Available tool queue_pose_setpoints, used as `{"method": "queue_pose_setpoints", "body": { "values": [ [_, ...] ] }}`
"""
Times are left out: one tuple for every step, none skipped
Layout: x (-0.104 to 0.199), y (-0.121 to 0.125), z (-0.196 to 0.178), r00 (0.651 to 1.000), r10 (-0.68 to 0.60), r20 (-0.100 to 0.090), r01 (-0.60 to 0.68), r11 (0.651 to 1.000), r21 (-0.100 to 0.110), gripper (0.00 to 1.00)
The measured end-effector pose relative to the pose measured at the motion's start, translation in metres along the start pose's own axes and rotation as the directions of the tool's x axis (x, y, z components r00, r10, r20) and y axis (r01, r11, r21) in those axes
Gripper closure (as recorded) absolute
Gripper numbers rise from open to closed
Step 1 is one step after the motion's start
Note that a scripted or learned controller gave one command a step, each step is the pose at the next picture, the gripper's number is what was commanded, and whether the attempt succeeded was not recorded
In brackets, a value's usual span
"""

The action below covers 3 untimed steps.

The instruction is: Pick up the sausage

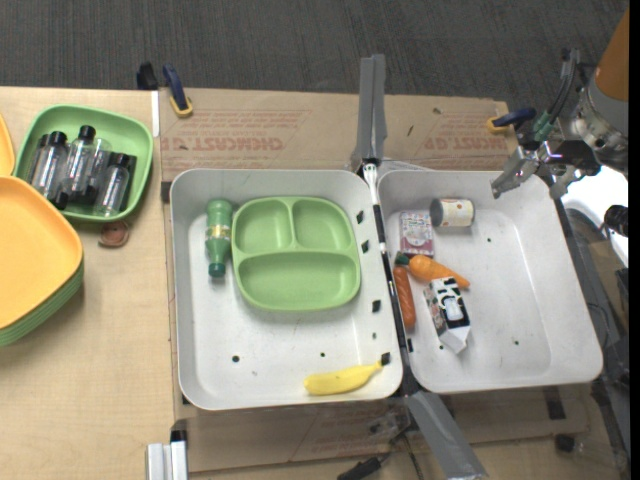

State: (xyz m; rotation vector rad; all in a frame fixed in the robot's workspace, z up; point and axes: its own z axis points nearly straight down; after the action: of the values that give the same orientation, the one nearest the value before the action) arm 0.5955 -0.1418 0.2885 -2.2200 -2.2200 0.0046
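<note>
banana [343, 379]: left bin front | sausage [404, 296]: right bin, long axis front-to-back | jaws [520, 171]: state unclear

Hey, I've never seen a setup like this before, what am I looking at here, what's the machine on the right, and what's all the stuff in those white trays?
One camera, fixed above a bench, looks down at a slant. The machine at the right is a robot arm; its two-finger gripper hangs over the top right corner of the right bin, holding nothing.

The left bin holds a green divided plate, a green bottle beside it and a banana near the front wall.

The right bin holds the sausage, reddish-orange, along its left wall, a carrot, a small pink packet, a small can on its side and a black and white packet.

The arm is supposed to pick up the sausage, which lies untouched.
</note>
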Motion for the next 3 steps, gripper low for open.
{"method": "queue_pose_setpoints", "body": {
  "values": [
    [-0.031,-0.049,0.085,0.999,-0.037,-0.001,0.037,0.999,0.000,0.00],
    [-0.023,-0.040,0.196,0.994,-0.111,0.001,0.111,0.994,-0.005,0.00],
    [-0.018,-0.034,0.197,0.967,-0.254,0.001,0.254,0.967,-0.004,0.00]
  ]
}}
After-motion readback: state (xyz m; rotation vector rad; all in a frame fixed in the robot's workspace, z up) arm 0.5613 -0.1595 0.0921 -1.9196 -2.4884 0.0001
